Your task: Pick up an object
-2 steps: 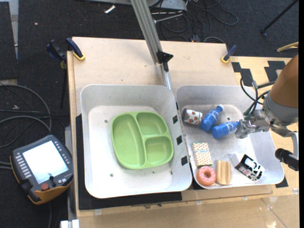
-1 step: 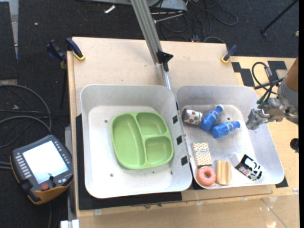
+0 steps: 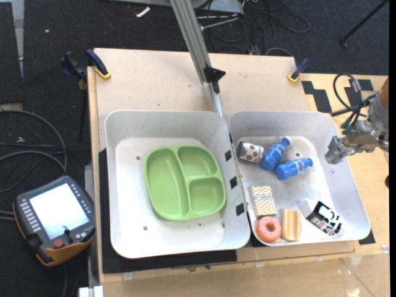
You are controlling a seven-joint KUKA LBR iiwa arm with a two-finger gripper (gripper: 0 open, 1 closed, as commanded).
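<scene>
The robot's hand (image 3: 336,150), its opening impossible to judge, hangs over the right bin (image 3: 346,184) edge, apart from two blue bottles (image 3: 283,159); a clean pick means centring above one bottle, clear of the neighbouring can (image 3: 250,151).

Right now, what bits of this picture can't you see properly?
- Gripper: too small and blurry in the camera view to tell how its fingers stand.
- Arm: cut off by the right edge.
- Black and white packet: printing too small to read.
- Small can: label too blurry to read.
- Two blue bottles: overlapping, contact unclear.
</scene>
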